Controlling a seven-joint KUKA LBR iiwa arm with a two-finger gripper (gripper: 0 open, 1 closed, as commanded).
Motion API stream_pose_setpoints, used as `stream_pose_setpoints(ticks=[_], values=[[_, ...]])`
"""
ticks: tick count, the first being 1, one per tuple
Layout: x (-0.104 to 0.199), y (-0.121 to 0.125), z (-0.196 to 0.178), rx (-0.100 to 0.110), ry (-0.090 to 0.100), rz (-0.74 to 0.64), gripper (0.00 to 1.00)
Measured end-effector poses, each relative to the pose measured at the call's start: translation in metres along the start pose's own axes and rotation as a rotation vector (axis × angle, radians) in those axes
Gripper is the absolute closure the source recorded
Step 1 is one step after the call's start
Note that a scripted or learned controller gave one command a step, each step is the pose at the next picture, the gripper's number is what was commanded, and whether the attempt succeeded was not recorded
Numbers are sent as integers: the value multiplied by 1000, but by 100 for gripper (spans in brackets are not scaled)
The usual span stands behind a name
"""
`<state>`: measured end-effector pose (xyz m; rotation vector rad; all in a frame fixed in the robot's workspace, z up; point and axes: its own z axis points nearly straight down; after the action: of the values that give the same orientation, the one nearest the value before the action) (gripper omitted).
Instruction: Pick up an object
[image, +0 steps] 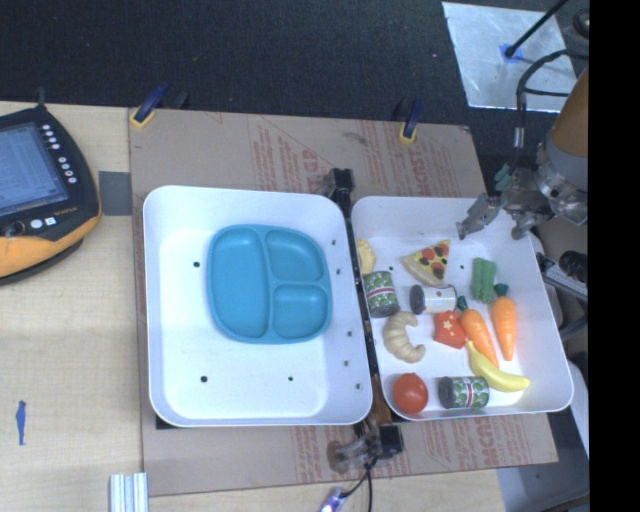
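Note:
The right bin (545, 300) holds several toy foods: a pizza slice (428, 262), a green vegetable (484, 280), two carrots (504, 325), a banana (497, 372), a croissant (405, 336), a tomato (409, 393), a red piece (450, 330) and small cans (380, 293). My gripper (495, 222) hangs over the bin's far right corner, above and right of the pizza slice. Its fingers (470, 222) are spread open with nothing between them.
The left bin (170, 330) carries a blue divided plate (268, 282). A teach pendant (40, 200) lies at the bench's left edge. Clamps (405, 120) pin the cardboard at the back. Another can (462, 392) lies at the right bin's front wall.

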<state>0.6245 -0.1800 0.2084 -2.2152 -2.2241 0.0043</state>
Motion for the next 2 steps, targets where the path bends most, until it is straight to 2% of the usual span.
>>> stream_pose_setpoints(ticks=[1, 2], values=[[-32, 5, 118, 2, 1, 0, 0], [12, 32, 116, -1, 0, -1, 0]])
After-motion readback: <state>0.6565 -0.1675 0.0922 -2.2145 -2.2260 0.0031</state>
